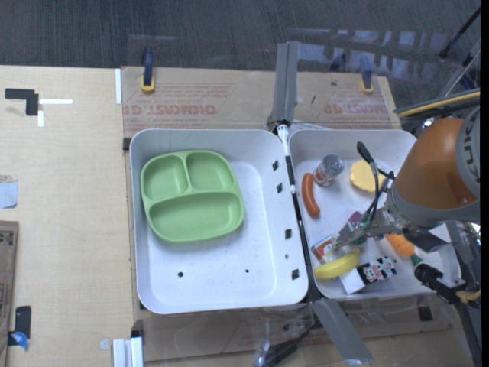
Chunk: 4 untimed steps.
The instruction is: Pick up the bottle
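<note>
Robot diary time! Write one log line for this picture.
gripper: low in right bin | bottle: lying apart, ungrasped | beside gripper: banana

The right bin [306, 140] is crowded. A small bottle [329, 170] lies near its upper left, with a red sausage [309, 195] just below-left and a yellow round piece [362, 176] to its right; bare white floor separates these. Lower down, a banana [336, 266], an orange piece [399, 245] and small cartons [377, 271] pack close together under the arm [435, 176]. The left bin [221, 281] has open floor below and right of the green divided plate [192, 195].
</note>
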Each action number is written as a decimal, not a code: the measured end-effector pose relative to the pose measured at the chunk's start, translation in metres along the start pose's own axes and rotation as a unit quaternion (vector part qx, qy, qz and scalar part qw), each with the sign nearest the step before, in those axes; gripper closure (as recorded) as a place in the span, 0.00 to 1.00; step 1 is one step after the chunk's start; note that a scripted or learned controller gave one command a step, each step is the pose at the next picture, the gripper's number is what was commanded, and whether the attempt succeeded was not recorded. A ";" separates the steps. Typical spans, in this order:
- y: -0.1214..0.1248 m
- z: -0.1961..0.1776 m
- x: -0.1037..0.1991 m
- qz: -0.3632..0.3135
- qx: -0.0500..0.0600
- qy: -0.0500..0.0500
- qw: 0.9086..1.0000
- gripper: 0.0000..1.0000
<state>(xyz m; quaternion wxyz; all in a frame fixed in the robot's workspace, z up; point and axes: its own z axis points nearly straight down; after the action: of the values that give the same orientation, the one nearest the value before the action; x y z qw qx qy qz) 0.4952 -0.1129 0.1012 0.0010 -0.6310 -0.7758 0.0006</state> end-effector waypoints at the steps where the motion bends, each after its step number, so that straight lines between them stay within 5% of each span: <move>1: 0.000 -0.009 -0.001 0.002 0.000 0.000 1.000 1.00; 2: 0.071 0.008 -0.062 -0.013 -0.003 -0.002 1.000 1.00; 3: 0.060 -0.090 0.027 -0.003 0.000 -0.001 1.000 1.00; 4: 0.059 -0.144 0.105 0.021 0.000 -0.001 1.000 1.00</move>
<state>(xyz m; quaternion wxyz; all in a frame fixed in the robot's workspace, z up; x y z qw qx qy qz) 0.5320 0.0021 0.2450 0.0002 -0.6472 -0.7623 0.0011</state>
